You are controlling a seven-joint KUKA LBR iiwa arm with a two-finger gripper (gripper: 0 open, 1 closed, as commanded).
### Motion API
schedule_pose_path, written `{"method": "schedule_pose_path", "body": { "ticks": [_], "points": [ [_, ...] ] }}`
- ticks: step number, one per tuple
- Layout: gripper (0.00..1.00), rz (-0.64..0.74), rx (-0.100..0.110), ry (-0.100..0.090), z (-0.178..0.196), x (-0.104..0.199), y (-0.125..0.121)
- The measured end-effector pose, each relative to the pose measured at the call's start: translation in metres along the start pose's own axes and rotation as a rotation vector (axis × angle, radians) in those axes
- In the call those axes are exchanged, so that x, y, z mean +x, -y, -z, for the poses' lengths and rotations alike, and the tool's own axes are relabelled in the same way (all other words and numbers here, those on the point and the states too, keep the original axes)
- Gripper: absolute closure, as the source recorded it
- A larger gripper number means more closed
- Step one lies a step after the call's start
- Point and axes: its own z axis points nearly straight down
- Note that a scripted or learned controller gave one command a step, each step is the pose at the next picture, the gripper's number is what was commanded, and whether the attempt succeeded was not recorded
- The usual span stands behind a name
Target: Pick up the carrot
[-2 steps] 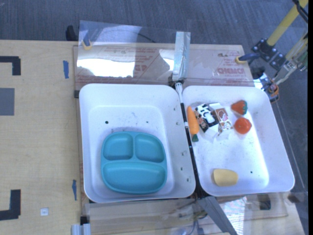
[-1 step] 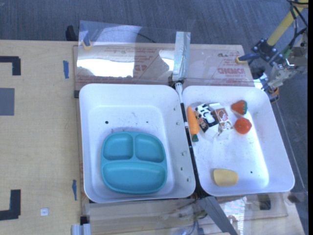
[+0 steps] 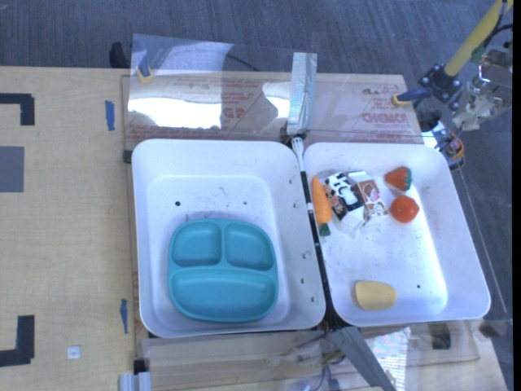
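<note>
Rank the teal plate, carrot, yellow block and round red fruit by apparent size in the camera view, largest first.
1. Teal plate, by far the largest.
2. Carrot, long and thin.
3. Yellow block, close to the carrot in area, so that order is unsure.
4. Round red fruit, smallest.

A single fixed camera looks down from above at a slant, far enough back to take in the whole desk (image 3: pixel 57 218). The two white bins sit side by side at frame centre: left bin (image 3: pixel 151 169) toward 9 o'clock, right bin (image 3: pixel 456 243) toward 3 o'clock.
</note>
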Motion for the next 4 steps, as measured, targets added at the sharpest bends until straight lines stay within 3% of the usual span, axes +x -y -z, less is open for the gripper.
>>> {"method": "schedule_pose_path", "body": {
  "ticks": [1,2,3,4],
  "points": [
    [1.00,-0.452,0.001,0.000,0.017,0.011,0.003],
    [1.00,-0.959,0.013,0.004,-0.022,0.005,0.032],
    [1.00,-1.067,0.005,0.001,-0.004,-0.004,0.018],
    [1.00,-1.062,0.003,0.002,0.007,-0.002,0.017]
  ]
}}
